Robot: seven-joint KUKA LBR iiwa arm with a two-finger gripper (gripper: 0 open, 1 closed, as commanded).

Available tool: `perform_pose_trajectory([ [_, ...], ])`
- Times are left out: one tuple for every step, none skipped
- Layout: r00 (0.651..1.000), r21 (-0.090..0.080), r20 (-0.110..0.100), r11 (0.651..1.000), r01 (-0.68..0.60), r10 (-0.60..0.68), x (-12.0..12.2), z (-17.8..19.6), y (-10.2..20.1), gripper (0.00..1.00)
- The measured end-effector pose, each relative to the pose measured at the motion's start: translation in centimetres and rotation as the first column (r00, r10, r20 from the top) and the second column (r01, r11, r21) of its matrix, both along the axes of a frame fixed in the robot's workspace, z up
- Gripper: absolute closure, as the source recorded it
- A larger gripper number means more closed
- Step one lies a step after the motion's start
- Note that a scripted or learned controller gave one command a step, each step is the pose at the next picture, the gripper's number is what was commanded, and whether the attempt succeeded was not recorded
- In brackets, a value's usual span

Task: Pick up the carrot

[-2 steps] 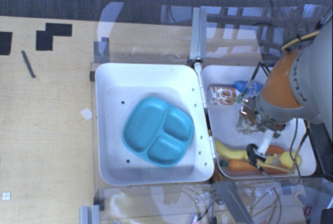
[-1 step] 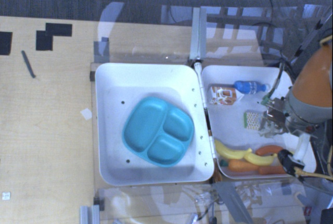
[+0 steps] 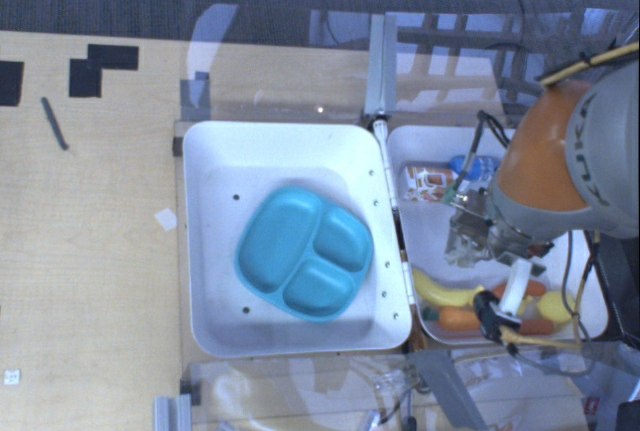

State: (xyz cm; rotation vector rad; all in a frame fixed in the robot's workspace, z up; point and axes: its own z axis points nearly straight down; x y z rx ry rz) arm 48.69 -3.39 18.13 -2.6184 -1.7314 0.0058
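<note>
While the grey arm with its orange band reaches in from the right of the camera view, its metal two-finger gripper (image 3: 468, 251) hangs over the middle of the shallow white right-hand bin (image 3: 400, 219), pointed down at the bin floor. Whether it is released or clenched cannot be told from this slant. No object is visibly caught in it.

The task's thing, a short orange carrot (image 3: 458, 320), lies at the near edge of that same bin. It sits just below a curved yellow banana (image 3: 440, 291) and seems to touch it. The gripper is apart from the carrot, and the banana lies between them in the view.

A red-and-white printed packet (image 3: 428, 182) lies at the bin's far end, with a small blue-and-clear item (image 3: 476, 166) just beside it. What that item is I cannot tell. A round yellow fruit (image 3: 556, 307) sits toward the bin's right side, partly hidden by the arm.

The shallow white left-hand bin (image 3: 210, 219) holds a blue three-compartment plastic plate (image 3: 305, 252) lying flat.

By my judgement the task is barely begun. The arm is over the correct bin, but the carrot rests on the floor, neither gripped nor lifted. What is left is to shift toward the near edge, come down over the carrot, close on it and raise it. The banana pressed close alongside could spoil that grasp.
</note>
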Motion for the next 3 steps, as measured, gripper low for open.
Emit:
perform_pose_trajectory([
  [1.0, -0.002, 0.004, 1.0, -0.005, 0.005, 0.1, 16.5, 3.0, 1.0],
  [0.999, -0.001, 0.001, 0.999, -0.032, 0.032, 0.1, 15.6, -3.8, 1.0],
  [1.0, -0.002, 0.002, 1.0, 0.007, -0.007, 0.1, 20.6, -10.8, 1.0],
])
